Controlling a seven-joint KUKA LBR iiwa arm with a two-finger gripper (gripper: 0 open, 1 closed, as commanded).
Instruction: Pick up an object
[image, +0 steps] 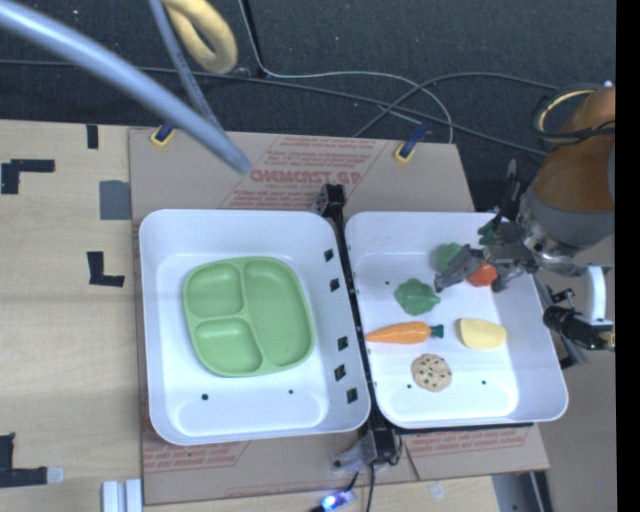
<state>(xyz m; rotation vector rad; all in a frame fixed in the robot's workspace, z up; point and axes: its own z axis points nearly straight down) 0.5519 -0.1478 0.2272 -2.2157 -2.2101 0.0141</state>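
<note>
pincer (478, 268) low over right bin (530, 400), at red-and-green item (484, 272) | grip state: cannot tell | carrot (400, 334), cookie (431, 372) lie loose nearby, likely alternate picks

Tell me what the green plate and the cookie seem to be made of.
Green plate: probably moulded plastic, with an even matte colour and smooth rounded compartments. Cookie: likely a plastic or rubber toy, with a flat tan disc and dark dots; the material stays uncertain.
</note>
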